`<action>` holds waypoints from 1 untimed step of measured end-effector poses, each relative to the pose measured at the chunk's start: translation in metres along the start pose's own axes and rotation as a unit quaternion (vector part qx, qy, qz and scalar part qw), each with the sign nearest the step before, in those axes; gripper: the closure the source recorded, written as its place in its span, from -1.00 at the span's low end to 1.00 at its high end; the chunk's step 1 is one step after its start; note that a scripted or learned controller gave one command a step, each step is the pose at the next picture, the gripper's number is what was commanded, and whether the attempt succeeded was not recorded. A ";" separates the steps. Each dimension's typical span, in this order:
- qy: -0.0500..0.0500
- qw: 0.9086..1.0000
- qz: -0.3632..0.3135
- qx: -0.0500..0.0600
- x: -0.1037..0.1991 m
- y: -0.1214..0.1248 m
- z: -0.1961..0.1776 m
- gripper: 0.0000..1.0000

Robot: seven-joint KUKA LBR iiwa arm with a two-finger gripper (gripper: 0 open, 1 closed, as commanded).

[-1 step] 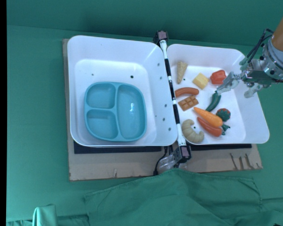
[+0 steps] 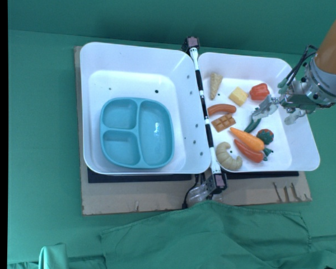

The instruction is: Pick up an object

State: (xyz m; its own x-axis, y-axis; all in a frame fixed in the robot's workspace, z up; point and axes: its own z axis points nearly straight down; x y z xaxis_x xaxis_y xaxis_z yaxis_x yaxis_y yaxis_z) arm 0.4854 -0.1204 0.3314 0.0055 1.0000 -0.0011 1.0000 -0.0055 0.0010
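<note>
The right bin (image 2: 302, 150) holds several toy foods: a corn cone (image 2: 215, 85), a yellow block (image 2: 238, 96), a red pepper (image 2: 259, 91), a sausage (image 2: 222, 109), a brown waffle (image 2: 223, 123), a carrot (image 2: 246, 138), a red chilli (image 2: 250, 151), a croissant (image 2: 228, 156) and a red-and-green strawberry (image 2: 264, 135). My gripper (image 2: 278, 114) hangs over the bin's right half, open, with nothing between its fingers. One finger (image 2: 262, 111) sits just above the carrot's green top (image 2: 252, 125), beside the red pepper.
The left bin (image 2: 101, 66) holds a light blue divided plate (image 2: 136, 132). A black-and-white hinge bar (image 2: 204, 116) separates the bins. Both rest on cardboard (image 2: 129, 203) over green cloth. The arm (image 2: 330, 55) reaches in from the right.
</note>
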 end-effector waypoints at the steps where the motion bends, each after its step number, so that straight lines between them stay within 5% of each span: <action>1: -0.001 1.000 0.000 0.002 -0.039 0.052 0.082 -1.00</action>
State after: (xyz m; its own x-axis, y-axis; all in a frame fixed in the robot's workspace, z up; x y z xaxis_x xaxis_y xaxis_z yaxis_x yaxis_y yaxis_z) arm 0.5369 -0.1597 0.2498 0.0065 1.0000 -0.0024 1.0000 -0.0065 -0.0034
